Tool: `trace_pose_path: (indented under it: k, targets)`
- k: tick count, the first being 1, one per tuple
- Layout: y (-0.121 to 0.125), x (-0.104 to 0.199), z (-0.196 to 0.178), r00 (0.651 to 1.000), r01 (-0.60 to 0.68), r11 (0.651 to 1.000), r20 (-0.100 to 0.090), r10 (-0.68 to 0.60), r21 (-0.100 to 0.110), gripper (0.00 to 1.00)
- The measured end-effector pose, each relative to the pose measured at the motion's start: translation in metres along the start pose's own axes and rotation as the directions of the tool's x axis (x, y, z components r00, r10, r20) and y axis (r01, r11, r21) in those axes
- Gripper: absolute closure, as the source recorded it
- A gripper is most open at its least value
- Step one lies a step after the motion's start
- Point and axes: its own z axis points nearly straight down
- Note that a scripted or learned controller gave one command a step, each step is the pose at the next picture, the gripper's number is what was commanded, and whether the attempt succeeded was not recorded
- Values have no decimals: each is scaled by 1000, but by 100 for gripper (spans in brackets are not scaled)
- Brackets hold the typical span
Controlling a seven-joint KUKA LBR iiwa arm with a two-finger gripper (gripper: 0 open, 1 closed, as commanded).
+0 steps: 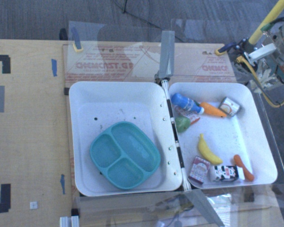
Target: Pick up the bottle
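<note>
Blue-capped clear bottle (185,104) looks light and slippery, best pinched mid-body; claw (269,56) state, can't tell from here.

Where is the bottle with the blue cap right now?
The clear plastic bottle with the blue cap lies in the right white bin, at its top left corner by the divider, beside the orange carrot and above the green vegetable.

Light is bright and even, a little bluish. Shadows are soft and weak. The white bins (80,98) look slightly overexposed. The whole picture is a bit soft and grainy.
</note>
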Motion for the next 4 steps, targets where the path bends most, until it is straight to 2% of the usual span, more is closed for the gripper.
trace_pose_path:
  k: [1,2,3,4]
  targets:
    - [60,5,155,977,-213,977,0,213,0,100]
    - [42,-60,229,990,-143,990,-5,143,2,100]
    - [58,-30,181,984,-179,984,-3,179,-2,100]
    - [31,5,133,977,-211,977,-4,211,-3,100]
